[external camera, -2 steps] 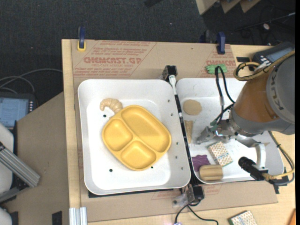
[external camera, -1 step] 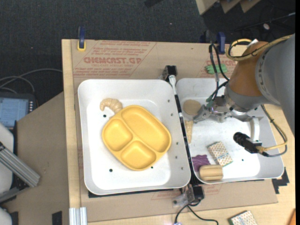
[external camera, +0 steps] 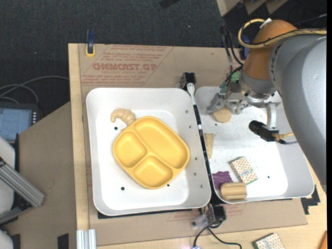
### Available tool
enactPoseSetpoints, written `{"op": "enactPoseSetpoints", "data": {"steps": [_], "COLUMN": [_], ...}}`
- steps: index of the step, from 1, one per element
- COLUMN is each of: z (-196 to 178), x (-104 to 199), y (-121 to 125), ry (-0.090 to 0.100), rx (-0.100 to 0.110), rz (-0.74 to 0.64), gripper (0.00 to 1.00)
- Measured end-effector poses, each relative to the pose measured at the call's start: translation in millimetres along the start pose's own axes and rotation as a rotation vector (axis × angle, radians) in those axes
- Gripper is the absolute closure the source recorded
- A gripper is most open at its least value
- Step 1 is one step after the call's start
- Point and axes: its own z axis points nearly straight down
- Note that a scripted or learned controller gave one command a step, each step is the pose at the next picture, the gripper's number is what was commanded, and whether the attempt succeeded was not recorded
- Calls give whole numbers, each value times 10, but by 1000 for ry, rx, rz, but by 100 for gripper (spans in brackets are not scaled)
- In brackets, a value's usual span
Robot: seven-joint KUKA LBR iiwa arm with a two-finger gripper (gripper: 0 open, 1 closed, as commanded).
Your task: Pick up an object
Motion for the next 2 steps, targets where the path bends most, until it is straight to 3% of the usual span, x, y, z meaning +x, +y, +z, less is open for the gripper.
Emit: {"op": "enactPoseSetpoints", "data": {"steps": [1,2], "z": [-106,-1058], "x": [-12,394], "y": [-21,-668], "ry": [-2,3], "rx": [3,5], "rz": [1,1], "gripper": [100,100]}}
